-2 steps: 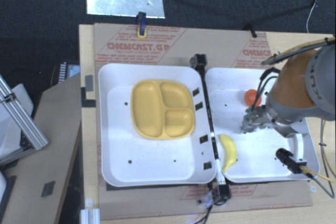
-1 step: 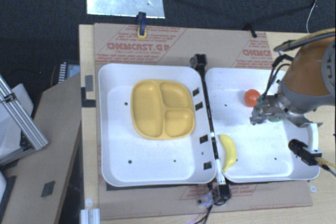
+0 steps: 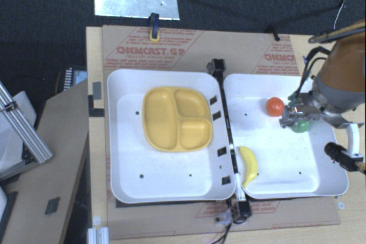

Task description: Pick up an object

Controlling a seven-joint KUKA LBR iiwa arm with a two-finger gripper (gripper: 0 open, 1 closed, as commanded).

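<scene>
A single fixed camera looks down on the bench (image 3: 189, 46) from above, at a slant, set well back. Its frame takes in both white bins: the left bin (image 3: 128, 180) and the right bin (image 3: 286, 183), plus dark floor (image 3: 46, 8) beyond the far edge.

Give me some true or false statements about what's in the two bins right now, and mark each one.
1. The yellow plate lies in the left bin. True.
2. The banana rests on the plate. False: it lies in the right bin, by the divider.
3. The orange ball is in the right bin. True.
4. The gripper is over the left bin. False: it is over the right bin, beside the ball.
5. A green object sits at the gripper. True.
6. The plate has one compartment. False: it has three.
</scene>
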